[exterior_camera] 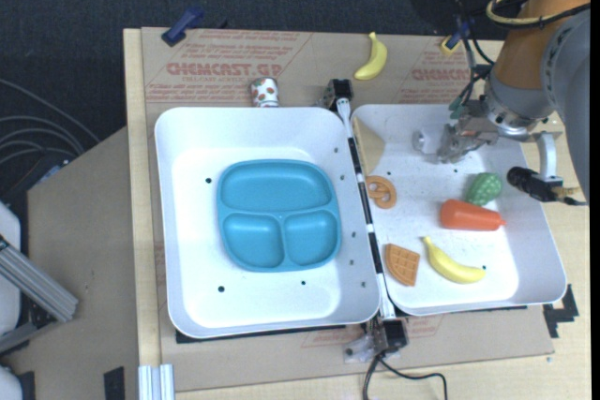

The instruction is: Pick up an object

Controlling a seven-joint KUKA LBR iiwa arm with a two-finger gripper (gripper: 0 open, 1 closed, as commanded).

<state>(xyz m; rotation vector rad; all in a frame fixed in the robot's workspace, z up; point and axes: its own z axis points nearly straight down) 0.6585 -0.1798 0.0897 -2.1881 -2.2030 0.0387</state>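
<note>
In the right bin, an orange-red carrot-like piece lies next to a green knobbly piece. A yellow banana and a waffle-like square lie near the front. A brown pretzel sits by the left wall. My gripper hangs low over the far part of this bin, up and left of the green piece, with nothing seen in it.
The left bin holds a blue divided plate. On the board behind the bins lie a second banana, a small patterned cup and a blue clip. The arm comes in from the upper right.
</note>
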